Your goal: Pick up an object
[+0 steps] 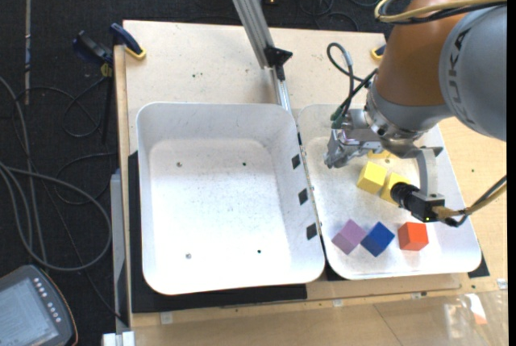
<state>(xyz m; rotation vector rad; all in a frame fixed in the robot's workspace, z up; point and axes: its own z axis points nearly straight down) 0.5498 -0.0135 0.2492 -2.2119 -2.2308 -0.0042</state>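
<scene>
Orange-banded arm (427, 54) bent low over right bin (451, 264), jaws (343, 149) beside yellow block (374, 177), their spread indiscernible.

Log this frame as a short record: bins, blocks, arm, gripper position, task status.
bins: left bin and right bin, side by side on the bench
blocks: yellow block, purple block, blue block, orange block, all in the right bin
arm: over the right bin
gripper: gripper left of the yellow block
task status: no block seen held
</scene>
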